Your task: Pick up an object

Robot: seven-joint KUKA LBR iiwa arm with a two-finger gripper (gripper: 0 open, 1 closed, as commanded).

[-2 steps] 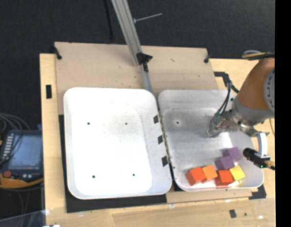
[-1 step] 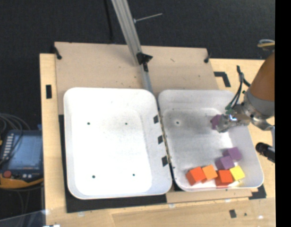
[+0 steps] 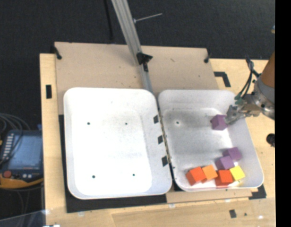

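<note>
My gripper [image 3: 229,116] reaches in from the right over the upper right part of the right bin [image 3: 192,98]. A purple cube [image 3: 219,122] sits between its fingertips, and the fingers are shut on it. More blocks lie in the bin's lower right corner: two purple ones [image 3: 233,153] [image 3: 225,162], three orange ones [image 3: 196,175] [image 3: 209,171] [image 3: 225,176] and a yellow one [image 3: 237,172]. These are well below the gripper and apart from it.
The left bin [image 3: 70,126] lies beside the right one, with black clips along the seam. A slanted metal pole [image 3: 129,32] stands behind the bins. A control pendant [image 3: 22,155] lies off the bench's left edge.
</note>
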